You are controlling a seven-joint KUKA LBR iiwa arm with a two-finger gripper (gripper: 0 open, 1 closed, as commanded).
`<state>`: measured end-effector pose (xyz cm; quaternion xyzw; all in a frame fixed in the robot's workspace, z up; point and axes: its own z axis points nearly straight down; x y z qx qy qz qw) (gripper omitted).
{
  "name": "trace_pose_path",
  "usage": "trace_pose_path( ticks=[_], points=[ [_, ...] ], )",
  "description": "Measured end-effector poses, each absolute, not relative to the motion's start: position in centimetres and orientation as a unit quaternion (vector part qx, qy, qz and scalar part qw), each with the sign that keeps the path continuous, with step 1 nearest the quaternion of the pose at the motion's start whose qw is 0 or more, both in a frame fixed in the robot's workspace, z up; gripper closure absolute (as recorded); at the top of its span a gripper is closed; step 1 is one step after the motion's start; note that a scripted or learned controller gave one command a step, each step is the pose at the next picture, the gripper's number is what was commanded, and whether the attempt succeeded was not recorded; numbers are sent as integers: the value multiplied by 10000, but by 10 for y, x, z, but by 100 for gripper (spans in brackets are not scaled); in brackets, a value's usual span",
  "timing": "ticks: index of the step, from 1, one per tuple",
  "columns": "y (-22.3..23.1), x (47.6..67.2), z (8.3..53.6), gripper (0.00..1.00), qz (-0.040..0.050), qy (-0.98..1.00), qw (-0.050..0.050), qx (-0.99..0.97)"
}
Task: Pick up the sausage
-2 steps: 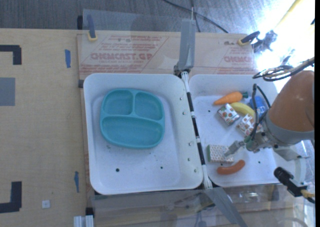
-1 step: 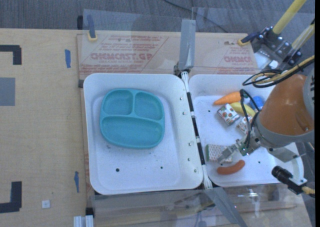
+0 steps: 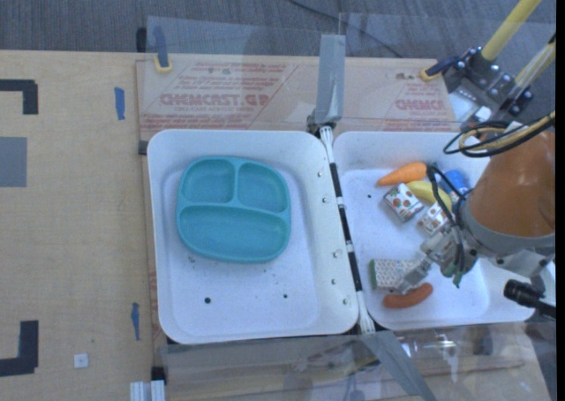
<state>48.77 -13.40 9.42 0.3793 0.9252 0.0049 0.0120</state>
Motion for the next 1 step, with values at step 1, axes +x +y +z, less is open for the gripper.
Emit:
trace_pose_path(
  ticks=[1],
  points=[
    [-109,485,93,0,13,8989,107,4379]
  ],
)
